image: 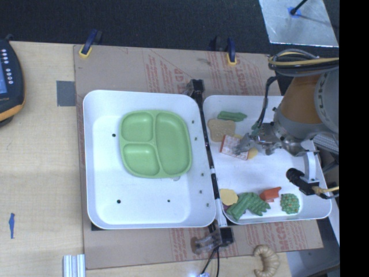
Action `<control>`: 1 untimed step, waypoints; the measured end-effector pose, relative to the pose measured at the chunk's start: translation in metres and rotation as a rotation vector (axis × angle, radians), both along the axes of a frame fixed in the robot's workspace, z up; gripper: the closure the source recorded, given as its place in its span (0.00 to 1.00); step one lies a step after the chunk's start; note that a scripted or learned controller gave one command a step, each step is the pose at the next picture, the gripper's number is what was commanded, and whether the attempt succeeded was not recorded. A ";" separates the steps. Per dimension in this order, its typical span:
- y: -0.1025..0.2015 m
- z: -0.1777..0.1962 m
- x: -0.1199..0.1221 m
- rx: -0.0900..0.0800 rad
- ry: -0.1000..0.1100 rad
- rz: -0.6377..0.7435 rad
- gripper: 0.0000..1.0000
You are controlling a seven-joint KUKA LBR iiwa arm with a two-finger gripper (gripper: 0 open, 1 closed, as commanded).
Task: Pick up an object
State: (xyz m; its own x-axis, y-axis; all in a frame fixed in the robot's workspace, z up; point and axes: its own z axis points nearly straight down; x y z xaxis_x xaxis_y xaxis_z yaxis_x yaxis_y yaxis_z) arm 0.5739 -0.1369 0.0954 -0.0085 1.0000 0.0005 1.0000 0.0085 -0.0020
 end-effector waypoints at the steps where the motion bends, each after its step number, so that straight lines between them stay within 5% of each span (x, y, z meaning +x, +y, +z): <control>1: 0.000 0.013 0.001 0.001 -0.004 0.000 1.00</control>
State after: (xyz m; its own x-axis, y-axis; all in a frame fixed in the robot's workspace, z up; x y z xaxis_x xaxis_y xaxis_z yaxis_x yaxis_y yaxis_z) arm 0.5750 -0.1371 0.1080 -0.0087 1.0000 0.0012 1.0000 0.0087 0.0023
